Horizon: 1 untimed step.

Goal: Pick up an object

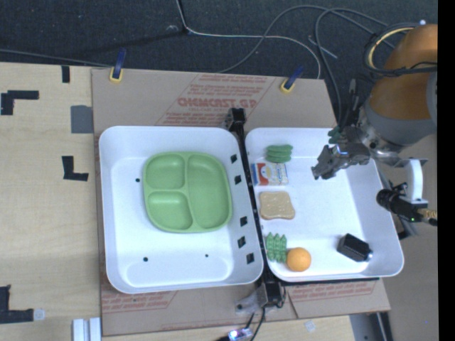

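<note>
- Nearest to you, along the front edge of the right bin (370, 190), sit an orange (298, 259), a small green leafy toy (276, 245) just to its left, and a black block (353, 247) toward the bin's front right corner.
- Behind the green toy you see a slice of bread (276, 205) lying flat, close to the divider between the bins.
- Behind the bread lies a small carton (271, 173) with red, white and blue print, and behind that a ridged green item (279, 152) near the bin's back left corner.
- These four things form a rough column down the left side of the right bin; the orange and black block are off that line, along the front.
- Your left bin (114, 212) holds a pale green plate (188, 192) with three compartments, lying flat near its middle.
- Both bins rest on a sheet of cardboard (213, 98) on the wooden table (43, 212), held by yellow clips at the back edge.
- Your arm (402, 101) reaches in from the right, and the pincer (328, 163) hangs over the back half of the right bin, well apart from the column of things and from the black block.
- You cannot tell from this angle whether the pincer is wide or narrow; nothing is visible between its tips.
- Cables trail across the dark floor behind the table.
</note>
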Motion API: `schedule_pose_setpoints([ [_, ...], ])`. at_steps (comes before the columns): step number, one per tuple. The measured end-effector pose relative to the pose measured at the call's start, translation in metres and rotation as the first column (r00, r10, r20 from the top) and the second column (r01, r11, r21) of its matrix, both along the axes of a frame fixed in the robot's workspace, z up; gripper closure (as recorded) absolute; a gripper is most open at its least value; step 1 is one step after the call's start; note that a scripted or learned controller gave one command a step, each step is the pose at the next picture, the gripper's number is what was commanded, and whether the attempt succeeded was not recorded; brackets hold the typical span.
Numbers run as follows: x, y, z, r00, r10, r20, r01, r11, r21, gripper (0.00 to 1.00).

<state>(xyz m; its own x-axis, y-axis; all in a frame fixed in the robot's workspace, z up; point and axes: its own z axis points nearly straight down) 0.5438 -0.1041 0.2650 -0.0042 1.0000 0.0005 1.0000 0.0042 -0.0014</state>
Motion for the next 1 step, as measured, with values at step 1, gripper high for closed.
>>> schedule_pose_setpoints([
  [1,0.0023,0.0448,-0.0053,1.000,0.001,0.001,-0.001,1.000,0.000,1.00],
])
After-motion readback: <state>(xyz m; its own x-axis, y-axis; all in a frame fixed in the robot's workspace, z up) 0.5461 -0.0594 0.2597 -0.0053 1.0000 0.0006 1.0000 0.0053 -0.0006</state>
